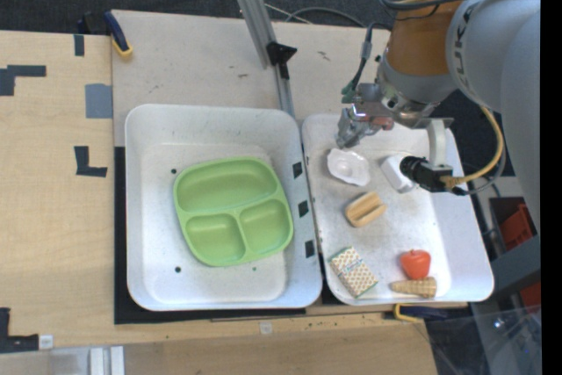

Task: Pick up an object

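Diagonally, bread roll [364,209], lower-left to upper-right.

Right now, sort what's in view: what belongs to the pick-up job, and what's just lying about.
Job:
gripper
white object just below it

Lying about:
green divided plate
hot dog bun
red tomato
ice cream cone
checkered packet

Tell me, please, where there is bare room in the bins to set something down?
Left bin: bare floor around the green tray. Right bin: bare patch between hot dog, tomato and right wall. Crowded near the gripper.
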### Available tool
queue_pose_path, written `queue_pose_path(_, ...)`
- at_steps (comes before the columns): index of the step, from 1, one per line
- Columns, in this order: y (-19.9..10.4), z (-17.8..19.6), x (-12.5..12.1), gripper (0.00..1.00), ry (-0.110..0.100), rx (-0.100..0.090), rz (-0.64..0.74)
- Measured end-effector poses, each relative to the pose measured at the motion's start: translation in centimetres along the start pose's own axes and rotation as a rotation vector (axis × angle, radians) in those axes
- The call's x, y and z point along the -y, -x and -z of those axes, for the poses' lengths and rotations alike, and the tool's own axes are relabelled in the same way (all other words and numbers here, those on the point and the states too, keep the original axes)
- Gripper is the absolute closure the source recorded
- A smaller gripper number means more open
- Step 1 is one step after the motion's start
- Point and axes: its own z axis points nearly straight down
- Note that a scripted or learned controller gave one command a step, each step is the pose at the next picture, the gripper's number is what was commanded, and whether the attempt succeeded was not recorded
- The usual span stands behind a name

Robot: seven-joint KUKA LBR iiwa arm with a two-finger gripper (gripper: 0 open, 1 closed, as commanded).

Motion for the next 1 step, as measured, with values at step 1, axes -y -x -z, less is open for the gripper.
queue_pose_path(1,-5.13,0.94,0.90,1.00,0.001,0.000,0.001)
